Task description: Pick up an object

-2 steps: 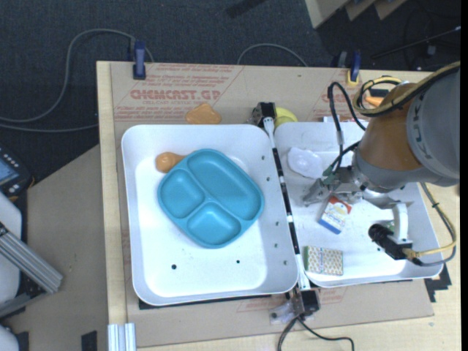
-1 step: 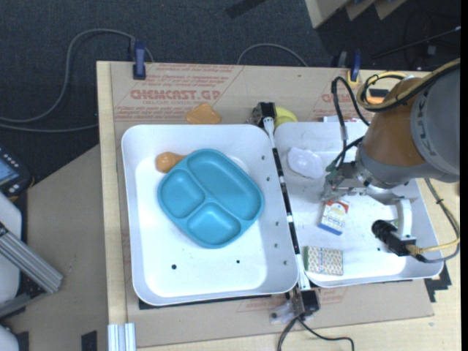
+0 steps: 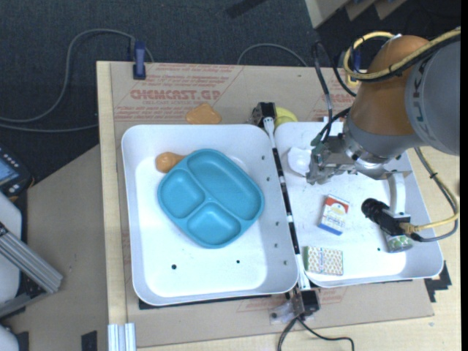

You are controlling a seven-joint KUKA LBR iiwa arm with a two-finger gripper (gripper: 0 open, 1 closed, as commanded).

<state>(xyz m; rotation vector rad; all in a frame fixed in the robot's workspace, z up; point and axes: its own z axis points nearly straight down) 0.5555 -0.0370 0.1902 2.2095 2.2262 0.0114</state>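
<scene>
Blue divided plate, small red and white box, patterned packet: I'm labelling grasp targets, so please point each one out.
Blue divided plate point(image 3: 210, 197): camera view, left bin, on the ridge where its compartments meet.
Small red and white box point(image 3: 334, 215): camera view, right bin, middle of its top face.
Patterned packet point(image 3: 324, 260): camera view, right bin's near edge, its centre.

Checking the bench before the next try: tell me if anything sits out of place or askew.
An orange piece and a yellow thing lie on the board behind the bins, outside them. In the left bin the blue divided plate sits askew, with a small orange thing at its far-left edge. Nothing looks spilled or broken.
</scene>
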